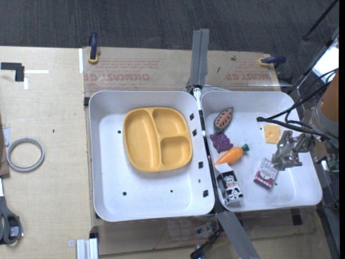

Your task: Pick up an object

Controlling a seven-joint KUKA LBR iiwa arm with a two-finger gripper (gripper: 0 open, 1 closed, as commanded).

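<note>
The right bin holds several small items. Among them are a red and white packet, a yellow cheese slice, a toy carrot, purple grapes, a green and pink slice and a small black and white carton. My gripper hangs low over the right part of this bin. It is just right of and above the packet's upper edge, and below the cheese slice. The packet lies on the bin floor.
A yellow divided plate lies in the left bin. A grey ring and scissors rest on the bench at the left. Black cables cross the right bin's far right corner.
</note>
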